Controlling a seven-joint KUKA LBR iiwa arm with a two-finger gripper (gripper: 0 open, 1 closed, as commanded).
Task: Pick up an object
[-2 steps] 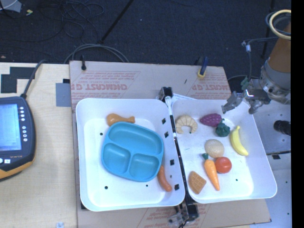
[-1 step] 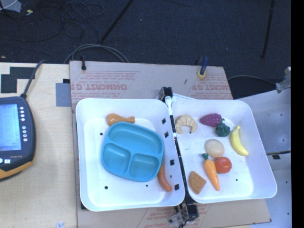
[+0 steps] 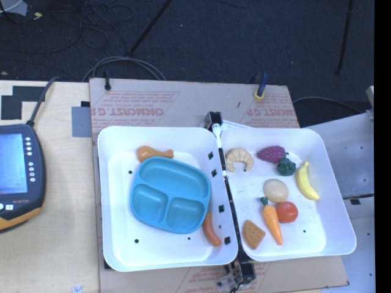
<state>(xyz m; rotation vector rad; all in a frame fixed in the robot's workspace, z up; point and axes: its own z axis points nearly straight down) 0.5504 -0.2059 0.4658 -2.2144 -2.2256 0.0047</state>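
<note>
Claw: we cannot tell whether it is open or closed, and we see nothing gripped.
Far left of frame: a teach pendant (image 3: pixel 18 170) lies on the wooden bench, well apart from the bins.
Under the bins: a cardboard sheet (image 3: pixel 183 102) with printed lettering.
Left bin (image 3: pixel 105 163): a blue divided plate (image 3: pixel 171 194) takes up most of the floor; a toy drumstick (image 3: pixel 153 154) touches its upper-left edge and a toy sausage (image 3: pixel 211 231) lies at its lower right, close to the dividing wall.
Right bin (image 3: pixel 333 182): from left to right we find a croissant (image 3: pixel 239 159), a waffle piece (image 3: pixel 253 234), a carrot (image 3: pixel 272 221), purple grapes (image 3: pixel 272 154), a pale round roll or potato (image 3: pixel 275 190), broccoli (image 3: pixel 286 165), a tomato (image 3: pixel 287 212) and a banana (image 3: pixel 306 180).
Step in hand: we judge the pick has not begun; every toy rests on a bin floor.
Next move: we would choose one toy, bring the claw down over it and close across its narrow side.
Easiest targets: the croissant and the banana, each with bare floor beside it.
Crowded spots: carrot, tomato and roll touch or nearly touch; grapes and broccoli sit just beside each other.
Edges: the sausage lies close against the centre wall, and the banana is near the right wall.
Open room: the lower right of the right bin and the lower left of the left bin.
</note>
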